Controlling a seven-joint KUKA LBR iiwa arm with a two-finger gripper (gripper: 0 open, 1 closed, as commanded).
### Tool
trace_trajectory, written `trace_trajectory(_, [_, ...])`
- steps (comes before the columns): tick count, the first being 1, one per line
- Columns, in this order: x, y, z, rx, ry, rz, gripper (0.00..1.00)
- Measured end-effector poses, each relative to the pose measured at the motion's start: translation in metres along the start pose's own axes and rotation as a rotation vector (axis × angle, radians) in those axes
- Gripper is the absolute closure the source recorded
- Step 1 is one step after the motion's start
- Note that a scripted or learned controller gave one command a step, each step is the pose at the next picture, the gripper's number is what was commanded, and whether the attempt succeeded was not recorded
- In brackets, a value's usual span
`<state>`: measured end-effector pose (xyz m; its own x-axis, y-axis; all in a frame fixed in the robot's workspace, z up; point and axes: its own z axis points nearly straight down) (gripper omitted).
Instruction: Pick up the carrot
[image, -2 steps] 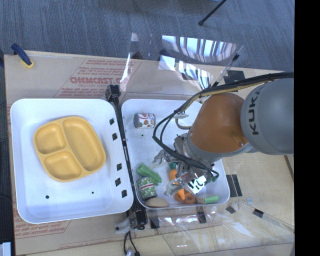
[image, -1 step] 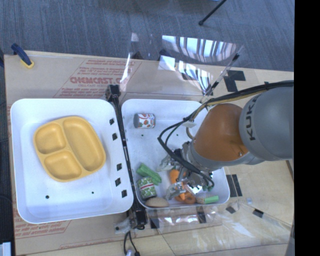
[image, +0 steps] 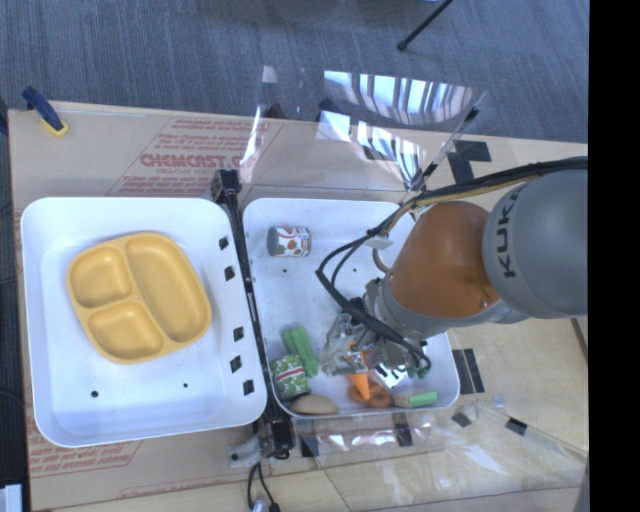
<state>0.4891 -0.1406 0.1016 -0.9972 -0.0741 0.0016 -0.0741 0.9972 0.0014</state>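
Near edge of right bin: tan oval item lies at the front wall, with a small can with red and green label just behind it to the left. Carrot lies on the bin floor near the front wall, right of the tan item; a short green piece sits just beside it on the right. Gripper sits low over the carrot, just behind it. Fingers are tangled with cables and clutter in this view, so I cannot tell whether the claw is released or clenched; nothing is visibly between them. Green stick-like item lies left of the gripper, tilted. Farther back, a small can with a red label lies on its side near the rear wall. Left bin holds a yellow three-compartment plate.
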Motion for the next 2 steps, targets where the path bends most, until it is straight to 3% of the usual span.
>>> trace_trajectory(1, [-0.0116,-0.0298,-0.1603,0.005,-0.014,0.239,1.0])
trace_trajectory(2, [-0.0103,-0.0288,-0.1561,0.002,-0.005,0.238,0.0])
